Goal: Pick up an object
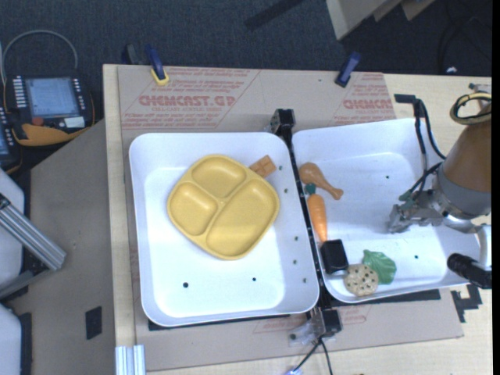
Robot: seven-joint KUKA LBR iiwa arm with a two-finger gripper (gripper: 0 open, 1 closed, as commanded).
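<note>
- Camera view: your grey metal claw [405, 217] sits low over bare floor in the right-hand shallow white bin [391, 143], nothing visible between its fingers; how wide they stand, you can't tell from here.
- The pickable things cluster along that bin's left side, well apart from the claw: orange plastic carrot [317, 216], tan toy drumstick [319, 179], small black block [334, 255], round speckled cookie [361, 280], green leafy piece [381, 263].
- I'd call this the approach step: nothing grasped yet. Next you need to travel left and centre over one item.
- The yellow divided plastic plate [223, 205] fills the left-hand white bin [148, 233].
- Readable writing: "CHEMCAST" in red on the brown cardboard sheet [187, 98] covering the tabletop.

Arm [473, 166] cut off at right edge; brown block [263, 165] half-hidden under plate [223, 205]
</note>
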